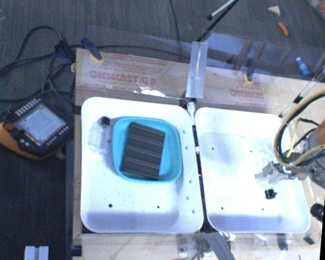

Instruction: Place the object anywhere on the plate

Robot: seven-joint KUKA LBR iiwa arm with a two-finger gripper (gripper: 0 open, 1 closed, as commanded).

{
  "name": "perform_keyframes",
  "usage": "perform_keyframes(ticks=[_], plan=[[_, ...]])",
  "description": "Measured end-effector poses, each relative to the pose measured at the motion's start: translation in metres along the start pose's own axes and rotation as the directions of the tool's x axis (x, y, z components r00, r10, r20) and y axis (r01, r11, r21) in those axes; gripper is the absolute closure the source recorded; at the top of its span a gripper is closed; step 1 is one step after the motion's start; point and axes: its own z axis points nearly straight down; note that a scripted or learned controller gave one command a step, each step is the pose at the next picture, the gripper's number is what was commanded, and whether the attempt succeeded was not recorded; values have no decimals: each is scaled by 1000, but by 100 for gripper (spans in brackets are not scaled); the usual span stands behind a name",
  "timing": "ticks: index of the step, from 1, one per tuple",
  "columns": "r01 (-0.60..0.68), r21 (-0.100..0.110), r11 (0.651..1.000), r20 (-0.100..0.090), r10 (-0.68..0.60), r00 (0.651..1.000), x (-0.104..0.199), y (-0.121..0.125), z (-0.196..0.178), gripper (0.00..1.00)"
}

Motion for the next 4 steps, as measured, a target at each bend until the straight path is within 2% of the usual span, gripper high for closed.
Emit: perform_keyframes(ticks=[1,2,4], plan=[[0,0,1000,0,0,1000,0,0,0,0],[-65,-1,998,4,65,998,-13,8,-116,0],[-66,0,998,4,66,998,-13,8,-116,0]])
